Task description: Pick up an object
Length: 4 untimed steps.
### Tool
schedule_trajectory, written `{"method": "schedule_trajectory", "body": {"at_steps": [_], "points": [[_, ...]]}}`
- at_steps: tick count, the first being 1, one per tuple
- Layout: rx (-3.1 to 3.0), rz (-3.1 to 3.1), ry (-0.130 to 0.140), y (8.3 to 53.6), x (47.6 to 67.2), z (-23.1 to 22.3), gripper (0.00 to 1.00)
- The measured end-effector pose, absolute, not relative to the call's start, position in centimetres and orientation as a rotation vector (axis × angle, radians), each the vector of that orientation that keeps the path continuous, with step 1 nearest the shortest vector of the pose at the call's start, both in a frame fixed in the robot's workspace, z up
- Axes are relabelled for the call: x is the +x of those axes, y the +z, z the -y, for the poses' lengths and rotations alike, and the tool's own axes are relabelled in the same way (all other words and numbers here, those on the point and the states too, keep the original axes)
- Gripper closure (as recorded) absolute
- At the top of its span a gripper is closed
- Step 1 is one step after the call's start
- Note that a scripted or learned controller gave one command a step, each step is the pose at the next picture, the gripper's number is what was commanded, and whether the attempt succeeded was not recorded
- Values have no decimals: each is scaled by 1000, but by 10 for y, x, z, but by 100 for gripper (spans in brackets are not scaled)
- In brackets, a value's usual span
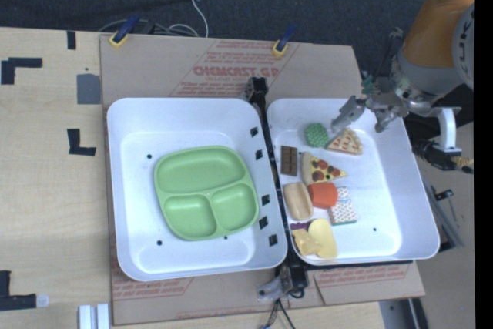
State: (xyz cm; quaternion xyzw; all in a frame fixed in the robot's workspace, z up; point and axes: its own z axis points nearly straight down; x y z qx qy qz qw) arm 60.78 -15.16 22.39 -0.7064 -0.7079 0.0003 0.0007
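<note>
Nothing had been lifted yet: the claw (362, 114) hung open over the upper part of the right bin (400, 189), its fingers spread with nothing between them. The toy foods lay below, the waffle slice (347, 142) and green piece (316, 135) nearest. A green tray (205, 193) sat in the left bin (127, 189) on the cardboard-covered surface (231, 65).
</note>
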Motion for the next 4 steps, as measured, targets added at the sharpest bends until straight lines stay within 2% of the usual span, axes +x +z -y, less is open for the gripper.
{"method": "schedule_trajectory", "body": {"at_steps": [1,2,3,4], "points": [[-2219,2237,-1,81,659,96,0],[-2224,2220,4,85,645,141,0],[-2219,2225,-2,84,669,129,0],[-2218,2224,1,94,668,129,100]]}}
